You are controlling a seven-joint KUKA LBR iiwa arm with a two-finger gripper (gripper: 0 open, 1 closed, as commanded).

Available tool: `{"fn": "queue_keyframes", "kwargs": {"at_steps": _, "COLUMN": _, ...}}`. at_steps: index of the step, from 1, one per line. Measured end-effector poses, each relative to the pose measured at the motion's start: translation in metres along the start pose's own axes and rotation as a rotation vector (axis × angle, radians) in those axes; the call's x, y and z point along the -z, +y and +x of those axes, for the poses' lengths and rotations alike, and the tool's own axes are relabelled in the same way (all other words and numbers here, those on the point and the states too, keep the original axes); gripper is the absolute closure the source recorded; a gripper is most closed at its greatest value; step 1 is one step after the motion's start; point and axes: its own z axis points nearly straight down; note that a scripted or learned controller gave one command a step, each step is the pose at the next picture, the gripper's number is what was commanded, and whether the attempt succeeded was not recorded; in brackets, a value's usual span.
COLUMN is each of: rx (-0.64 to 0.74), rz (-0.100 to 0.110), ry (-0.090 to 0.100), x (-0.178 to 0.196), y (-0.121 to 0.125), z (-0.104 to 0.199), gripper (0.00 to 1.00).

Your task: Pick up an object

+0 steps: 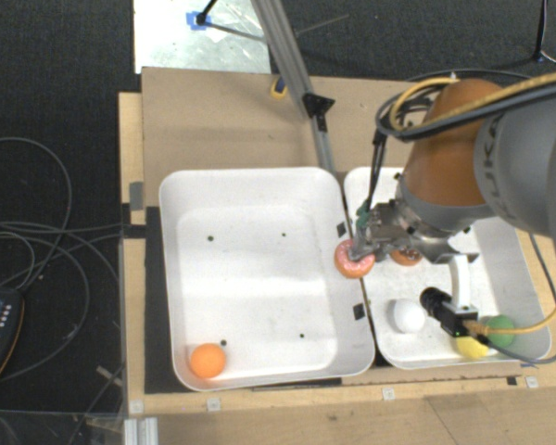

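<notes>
Grasp step: the jaws (360, 248) sit over the donut (355, 262) (grip impossible to tell); next, lift straight up.

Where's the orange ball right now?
In the camera view the orange ball lies in the near-left corner of the left bin, close to its front wall, far from the claw at the divide between bins.

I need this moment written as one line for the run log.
arm: over right bin | claw: at pink ring, by the divide between bins | left bin: orange ball | right bin: white ball
</notes>
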Motion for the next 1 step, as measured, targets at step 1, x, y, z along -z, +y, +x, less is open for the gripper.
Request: {"fn": "queue_keyframes", "kwargs": {"at_steps": 1, "rx": 0.001, "rz": 0.0, "ry": 0.001, "x": -0.0011, "y": -0.0086, "z": 0.0569, "gripper": 1.0}}
